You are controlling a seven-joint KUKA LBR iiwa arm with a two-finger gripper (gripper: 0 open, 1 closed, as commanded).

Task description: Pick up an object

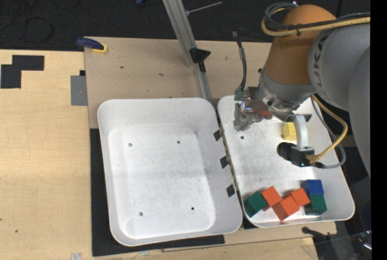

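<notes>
Wooden bench (151, 68) is carrying two white bins; gripper (243, 115) is hovering over the right bin (260, 156) far end, grip state unclear, nothing visibly held. Coloured blocks (287, 199) are sitting clustered at the near corner, well apart. Pick not started.

Even overhead light, fairly dim; left bin (160, 168) white but grainy, soft shadow under its near rim, background above it nearly black, overall slightly soft focus.
</notes>
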